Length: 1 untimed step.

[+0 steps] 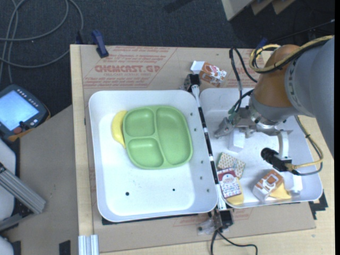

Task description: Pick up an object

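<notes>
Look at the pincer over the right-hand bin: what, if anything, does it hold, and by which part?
It cannot be told. The pincer hangs low in the right bin, above the cracker packets, but the view does not show anything between its tips.

High slanted view over both bins [101, 158]

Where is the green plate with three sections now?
The green plate lies in the left bin, toward its far side, partly covering a yellow thing at its left edge.

Green divided tray [158, 136]; yellow item [117, 127] beneath; white bins [154, 195]; orange-banded grey arm [289, 81]; red-white packet [228, 184].
</notes>
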{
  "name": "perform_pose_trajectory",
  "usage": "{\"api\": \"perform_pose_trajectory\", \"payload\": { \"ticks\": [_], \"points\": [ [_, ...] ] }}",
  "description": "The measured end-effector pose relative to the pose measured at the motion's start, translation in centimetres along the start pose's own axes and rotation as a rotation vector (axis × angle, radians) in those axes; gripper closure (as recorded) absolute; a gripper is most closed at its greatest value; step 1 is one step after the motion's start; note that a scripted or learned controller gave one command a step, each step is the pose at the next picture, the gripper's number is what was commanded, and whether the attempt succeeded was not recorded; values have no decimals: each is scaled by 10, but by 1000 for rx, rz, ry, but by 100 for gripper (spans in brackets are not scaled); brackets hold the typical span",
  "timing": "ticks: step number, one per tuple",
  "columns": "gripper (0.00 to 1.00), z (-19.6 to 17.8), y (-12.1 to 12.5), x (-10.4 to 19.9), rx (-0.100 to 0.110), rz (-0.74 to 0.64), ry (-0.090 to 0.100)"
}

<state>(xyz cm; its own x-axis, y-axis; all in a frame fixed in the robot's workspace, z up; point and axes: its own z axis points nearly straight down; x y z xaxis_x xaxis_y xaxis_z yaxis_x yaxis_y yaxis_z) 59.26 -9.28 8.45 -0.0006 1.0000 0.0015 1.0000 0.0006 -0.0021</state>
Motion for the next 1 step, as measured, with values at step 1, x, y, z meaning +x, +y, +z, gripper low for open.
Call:
{"api": "perform_pose_trajectory", "payload": {
  "ticks": [1],
  "points": [
    [100,-10,0,0,-1,0,-1]
  ]
}}
